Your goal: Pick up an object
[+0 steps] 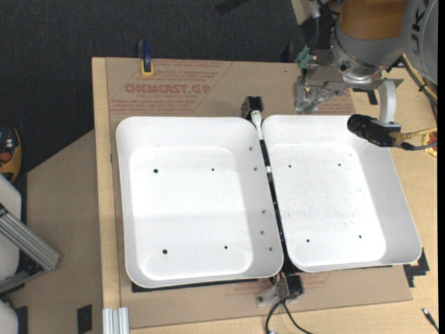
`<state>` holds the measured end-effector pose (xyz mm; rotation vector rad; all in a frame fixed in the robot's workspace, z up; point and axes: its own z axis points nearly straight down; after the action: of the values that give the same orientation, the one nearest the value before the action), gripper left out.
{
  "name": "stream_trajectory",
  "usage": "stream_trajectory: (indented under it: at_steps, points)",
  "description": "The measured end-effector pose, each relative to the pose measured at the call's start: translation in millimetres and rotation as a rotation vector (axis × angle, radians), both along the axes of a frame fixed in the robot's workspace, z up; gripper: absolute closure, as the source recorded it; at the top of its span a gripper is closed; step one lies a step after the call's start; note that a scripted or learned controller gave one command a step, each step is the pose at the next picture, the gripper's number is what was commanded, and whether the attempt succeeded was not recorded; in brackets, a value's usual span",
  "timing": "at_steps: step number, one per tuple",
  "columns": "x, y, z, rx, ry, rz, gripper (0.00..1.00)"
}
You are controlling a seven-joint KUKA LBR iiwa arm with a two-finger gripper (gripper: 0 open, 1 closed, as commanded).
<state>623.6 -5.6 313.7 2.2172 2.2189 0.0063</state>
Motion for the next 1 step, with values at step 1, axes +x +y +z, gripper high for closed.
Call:
stream_trajectory:
  at_steps: [1]
  points:
    - [-0.4, -0.7, -3.4, 0.000, 0.005, -0.001, 1.00]
